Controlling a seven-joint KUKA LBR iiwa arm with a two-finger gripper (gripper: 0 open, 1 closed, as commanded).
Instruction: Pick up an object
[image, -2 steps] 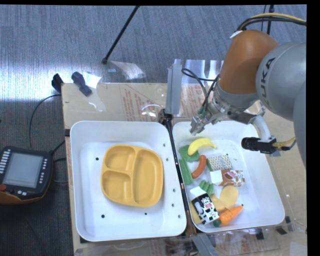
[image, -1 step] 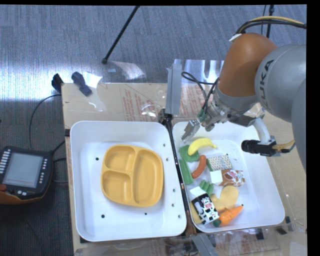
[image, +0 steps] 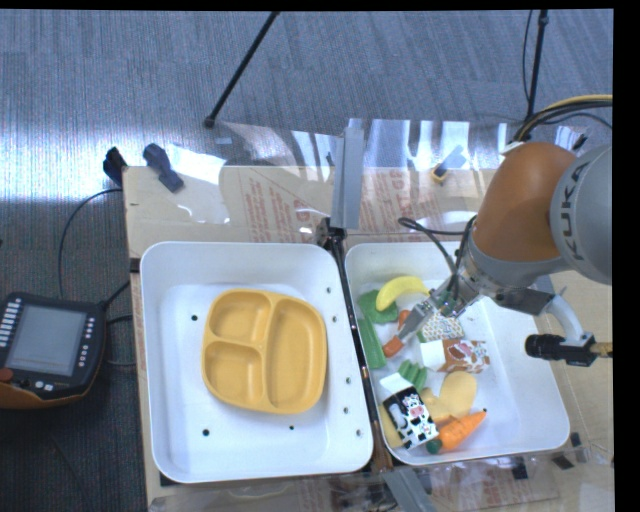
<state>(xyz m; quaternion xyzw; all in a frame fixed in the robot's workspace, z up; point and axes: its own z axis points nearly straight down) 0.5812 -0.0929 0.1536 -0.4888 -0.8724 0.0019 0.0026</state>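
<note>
My gripper (image: 430, 315) is down in the right bin (image: 530, 400), at the top of a pile of toy food. Right under it lies a tan patterned piece (image: 441, 327), with a white cube (image: 432, 353) just below that. A yellow banana (image: 400, 289) lies up and left of the gripper. To its left are a small orange piece (image: 394, 346) and a green vegetable (image: 371, 340). A brown-and-white piece (image: 467, 355), a pale yellow lump (image: 458, 391), a carrot (image: 460, 429) and a cow-patterned carton (image: 411, 416) lie nearer the front. The wrist hides how the gripper meets the pile.
The left bin (image: 175, 300) holds a yellow divided plate (image: 265, 350). A raised wall (image: 345, 300) separates the two bins. The arm's grey and orange body (image: 530, 210) hangs over the right bin's back right. A teach pendant (image: 45, 345) lies on the floor at far left.
</note>
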